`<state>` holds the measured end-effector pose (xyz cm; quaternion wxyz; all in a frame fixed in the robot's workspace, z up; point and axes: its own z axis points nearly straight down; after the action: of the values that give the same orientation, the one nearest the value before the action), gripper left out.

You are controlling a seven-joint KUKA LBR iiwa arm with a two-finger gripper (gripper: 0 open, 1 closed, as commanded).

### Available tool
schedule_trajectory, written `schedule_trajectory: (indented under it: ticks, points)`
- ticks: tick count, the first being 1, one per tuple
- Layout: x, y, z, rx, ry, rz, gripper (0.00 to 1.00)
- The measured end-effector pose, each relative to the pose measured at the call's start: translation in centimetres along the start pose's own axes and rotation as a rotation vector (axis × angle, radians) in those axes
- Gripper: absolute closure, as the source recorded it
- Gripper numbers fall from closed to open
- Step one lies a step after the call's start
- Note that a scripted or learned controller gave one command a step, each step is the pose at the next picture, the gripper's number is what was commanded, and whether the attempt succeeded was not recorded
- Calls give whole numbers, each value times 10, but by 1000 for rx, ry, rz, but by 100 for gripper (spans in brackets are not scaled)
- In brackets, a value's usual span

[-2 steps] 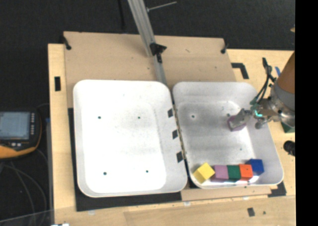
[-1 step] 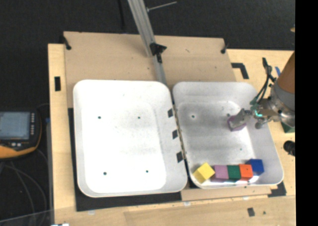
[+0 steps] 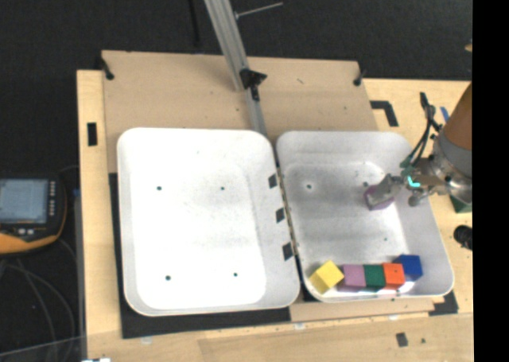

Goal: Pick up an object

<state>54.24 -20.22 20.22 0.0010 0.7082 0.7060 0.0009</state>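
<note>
My gripper (image 3: 382,192) reaches in from the right over the middle of the right bin (image 3: 334,161). A small purple block (image 3: 378,199) sits at its fingertips, and the grey fingers (image 3: 388,185) look shut on it. Along that bin's front edge lies a row of blocks: yellow (image 3: 326,276), magenta (image 3: 353,275), green (image 3: 374,276), orange (image 3: 394,274) and blue (image 3: 410,266). The arm's orange band (image 3: 461,122) shows at the right edge.
The left bin (image 3: 199,217) lies beside the right one, with a row of black clips (image 3: 280,213) between them. A slanted metal pole (image 3: 227,26) rises behind the bins. Cables (image 3: 429,118) hang near the wrist.
</note>
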Motion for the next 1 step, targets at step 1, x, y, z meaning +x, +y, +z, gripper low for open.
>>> schedule_trajectory:
  ticks: [1]
  points:
    - [0,0,0,0,0,0,0]
